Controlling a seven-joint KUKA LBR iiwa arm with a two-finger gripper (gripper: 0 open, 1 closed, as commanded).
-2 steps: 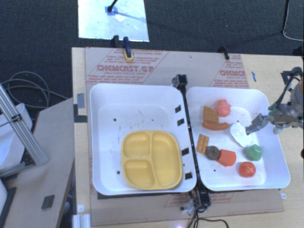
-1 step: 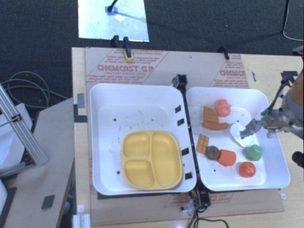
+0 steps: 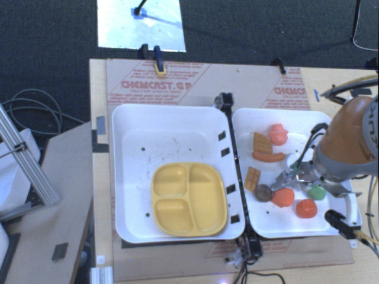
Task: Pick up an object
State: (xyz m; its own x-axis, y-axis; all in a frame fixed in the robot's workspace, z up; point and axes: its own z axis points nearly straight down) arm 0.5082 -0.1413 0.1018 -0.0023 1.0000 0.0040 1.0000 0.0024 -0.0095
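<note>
The right bin [image 3: 254, 229] holds a scatter of small toy foods. A long orange-red sausage [image 3: 268, 156] lies with its long axis running left to right, smooth and rounded at both ends. Just above it sits a tan waffle-textured square [image 3: 262, 141], and beside that a lumpy pink-orange piece [image 3: 277, 134]. Lower down, a brown ridged bar [image 3: 253, 178] lies tilted, near a dark round lump [image 3: 263, 193]. An orange chunk [image 3: 283, 197], a red chunk [image 3: 306, 208] and a green piece [image 3: 317, 191] cluster together. The gripper [image 3: 288, 178] hangs low just above the orange chunk; whether it is open or closed I cannot tell. The left bin [image 3: 130, 158] carries a glossy yellow three-compartment tray [image 3: 189, 198]. Both bins rest on the worktop [image 3: 195, 81].
</note>
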